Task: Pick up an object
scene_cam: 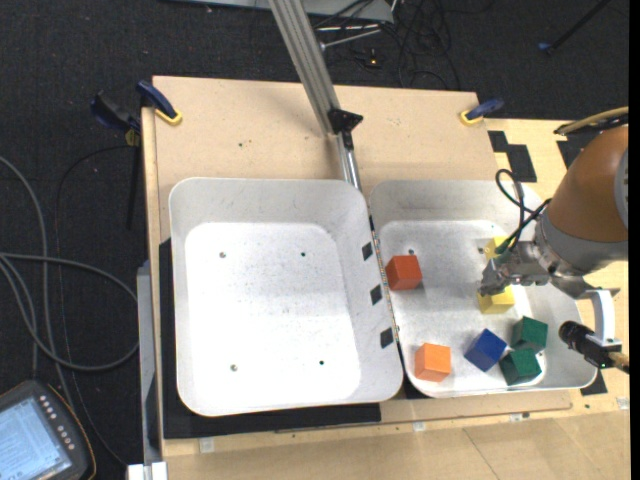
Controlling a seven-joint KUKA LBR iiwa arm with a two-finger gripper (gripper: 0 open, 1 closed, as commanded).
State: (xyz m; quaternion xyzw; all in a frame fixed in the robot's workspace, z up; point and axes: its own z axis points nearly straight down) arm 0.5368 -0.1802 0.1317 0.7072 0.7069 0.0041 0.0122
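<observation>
Dark carpet and cables around my plywood table (250, 128), two white bins side by side, left bin (200, 208), right bin (440, 233) with blocks, hand (500, 280) low at its right side over a yellow block (497, 299), grip I cannot tell, red-orange block (404, 272) far left, orange block (433, 361), blue block (486, 350) and green blocks (524, 352) near.

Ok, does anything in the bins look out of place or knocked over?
Nothing stands out. The blocks all sit inside the right bin: two orange, one blue, two green together near its corner, and a yellow block under the gripper.
</observation>
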